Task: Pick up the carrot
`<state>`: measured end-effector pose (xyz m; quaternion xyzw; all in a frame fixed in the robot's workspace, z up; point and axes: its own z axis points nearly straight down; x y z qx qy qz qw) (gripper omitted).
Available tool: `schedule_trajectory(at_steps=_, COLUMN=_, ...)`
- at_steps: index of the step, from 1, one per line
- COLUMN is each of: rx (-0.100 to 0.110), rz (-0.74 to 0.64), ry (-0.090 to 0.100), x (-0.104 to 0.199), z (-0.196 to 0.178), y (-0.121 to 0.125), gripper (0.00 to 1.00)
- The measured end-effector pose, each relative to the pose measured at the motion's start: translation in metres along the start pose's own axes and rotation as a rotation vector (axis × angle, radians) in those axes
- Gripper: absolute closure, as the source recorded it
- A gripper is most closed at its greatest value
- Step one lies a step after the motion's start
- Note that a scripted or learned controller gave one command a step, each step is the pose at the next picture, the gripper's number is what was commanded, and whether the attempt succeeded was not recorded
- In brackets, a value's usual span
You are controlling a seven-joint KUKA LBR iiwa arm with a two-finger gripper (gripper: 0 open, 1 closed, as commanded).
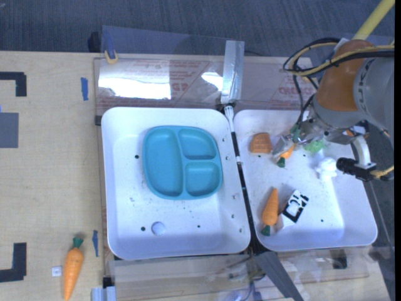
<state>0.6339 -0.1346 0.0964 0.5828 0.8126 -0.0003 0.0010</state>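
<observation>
1. Orange plastic carrot with a green top (270,209) lies flat on the floor of the right-hand shallow white bin (351,231), near its front left corner, just beside a black-and-white tag block (294,207).
2. Its long axis runs almost front to back, slightly tilted; the green top points toward the front rim, the narrow tip toward the back.
3. Lying loose and apart from the bin wall, it probably leaves room for a grasp across its width.
4. Grey arm's gripper (299,138) hangs over the back of the same bin, above a small orange-and-green piece (284,153) and beside an orange bread-like lump (260,143); whether its fingers are spread or pressed together, I cannot tell.
5. Another carrot (72,270) lies on the wooden counter (44,168), outside the bins, tip toward the front.
6. A blue divided plate (182,162) sits in the left bin (119,187).
</observation>
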Motion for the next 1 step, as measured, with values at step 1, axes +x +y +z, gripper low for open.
schedule_trajectory(at_steps=1, rx=-0.011, rz=-0.122, ry=-0.002, x=0.0639, z=-0.0934, y=0.0383, gripper=1.00)
